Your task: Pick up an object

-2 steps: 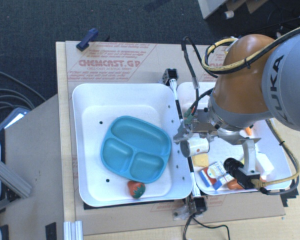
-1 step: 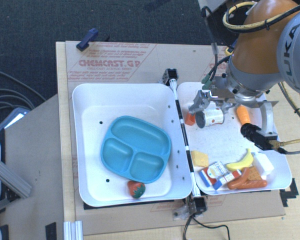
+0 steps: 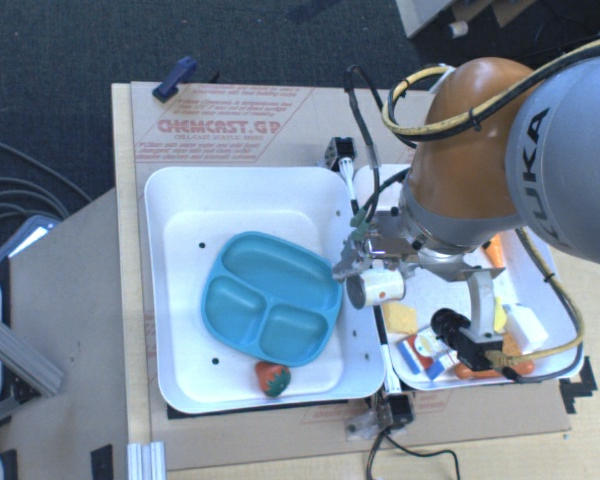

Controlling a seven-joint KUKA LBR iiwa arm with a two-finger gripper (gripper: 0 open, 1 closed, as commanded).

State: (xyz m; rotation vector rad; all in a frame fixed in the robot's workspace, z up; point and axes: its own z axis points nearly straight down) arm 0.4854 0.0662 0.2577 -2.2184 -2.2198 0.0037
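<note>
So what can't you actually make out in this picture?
- Right bin: the arm hangs over most of it in the camera view.
- Small items there: partly covered, too small to name.
- Gripper: its tip is cluttered, so its grip can't be judged.
- Object below the blue tray: too small to identify.

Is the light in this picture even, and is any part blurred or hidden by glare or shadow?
Camera view: the light is soft and even, with only a faint shadow around the blue tray in the left bin. The orange band carries a mild sheen. The right bin's small items look soft and are partly hidden by the arm. The strawberry toy is slightly blurred.
</note>
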